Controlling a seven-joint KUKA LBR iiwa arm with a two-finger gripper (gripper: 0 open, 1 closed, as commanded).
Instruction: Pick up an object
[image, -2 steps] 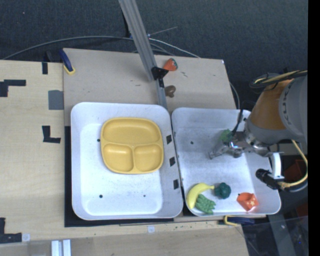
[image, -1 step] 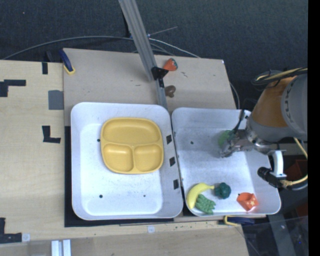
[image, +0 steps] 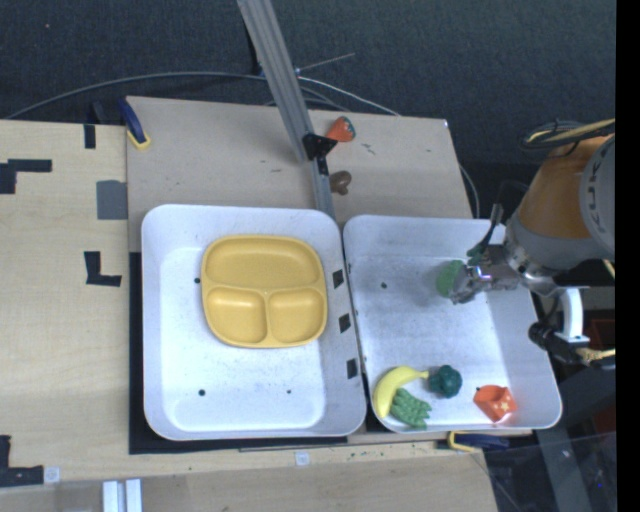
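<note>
My gripper (image: 458, 281) is over the upper right part of the right bin (image: 400, 250), reaching in from the right. A small round green object (image: 449, 278) sits between its fingers, and the gripper is shut on it. Along the right bin's front edge lie a yellow banana (image: 391, 384), a light green bumpy piece (image: 410, 408), a dark green ball-shaped toy (image: 445, 380) and an orange-red object (image: 494, 401). A yellow three-compartment plate (image: 265, 290) lies in the left bin (image: 170, 330).
A grey pole (image: 285, 85) slants up from the bins' far edge, with a clamp and an orange-tipped part (image: 340, 129) beside it. The arm's orange band (image: 565, 195) stands at the right of the right bin.
</note>
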